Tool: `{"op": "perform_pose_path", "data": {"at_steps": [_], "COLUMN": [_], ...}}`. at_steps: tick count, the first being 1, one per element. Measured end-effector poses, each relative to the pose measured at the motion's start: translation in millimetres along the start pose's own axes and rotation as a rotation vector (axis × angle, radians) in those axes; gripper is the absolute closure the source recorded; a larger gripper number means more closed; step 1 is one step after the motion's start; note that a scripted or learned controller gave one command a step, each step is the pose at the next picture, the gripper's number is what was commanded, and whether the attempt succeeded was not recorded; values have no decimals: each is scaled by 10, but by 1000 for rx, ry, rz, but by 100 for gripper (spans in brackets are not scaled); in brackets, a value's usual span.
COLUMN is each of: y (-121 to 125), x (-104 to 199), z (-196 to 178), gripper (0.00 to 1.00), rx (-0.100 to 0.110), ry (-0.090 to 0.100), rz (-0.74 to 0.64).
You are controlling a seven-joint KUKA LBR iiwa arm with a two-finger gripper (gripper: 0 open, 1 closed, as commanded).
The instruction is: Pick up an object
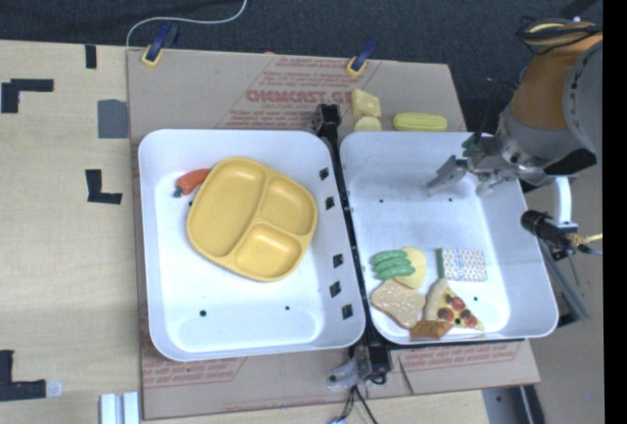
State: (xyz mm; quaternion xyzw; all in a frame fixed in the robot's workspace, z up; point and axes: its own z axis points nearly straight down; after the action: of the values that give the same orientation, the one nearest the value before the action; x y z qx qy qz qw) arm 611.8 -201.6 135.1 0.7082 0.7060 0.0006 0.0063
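Spanning the bench (59, 246) is a cardboard sheet (294, 94) bearing two shallow white bins side by side. Left bin (162, 295) — carries a yellow divided plate (253, 217) sitting toward its middle, slightly nearer the far edge. An orange carrot-like piece (192, 180) lies at the plate's far-left rim, partly tucked under it.

Right bin (519, 309) — far half bare white; objects cluster along the near edge. Toast slice (397, 303) near the near-left corner, green pea pod (392, 264) just beyond it, touching a pale yellow piece (415, 262). Pizza slice (452, 306) lies just right of the toast, with a small brown bit (429, 329) at the near rim. Speckled square piece (462, 264) sits beyond the pizza, apart from the pea pod.

Arm (554, 99) enters from the right edge, orange band visible. Gripper (468, 171) is over the right bin's far-right area, fingers spread apart, nothing between them — well apart from the food cluster.

Outside the bins, on the cardboard past the far rim: a yellow corn cob (419, 122) and a pale yellow block (365, 105) with a rounded piece (367, 124) beside it.
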Motion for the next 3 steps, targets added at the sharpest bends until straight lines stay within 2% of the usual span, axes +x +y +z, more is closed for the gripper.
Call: {"op": "perform_pose_path", "data": {"at_steps": [1,2,3], "y": [-130,235,228], "x": [721,-273,-218], "z": [398,264,175], "gripper": [0,0,100], "rx": [15,6,11], "ry": [11,3,6], "rz": [-9,0,-4]}}
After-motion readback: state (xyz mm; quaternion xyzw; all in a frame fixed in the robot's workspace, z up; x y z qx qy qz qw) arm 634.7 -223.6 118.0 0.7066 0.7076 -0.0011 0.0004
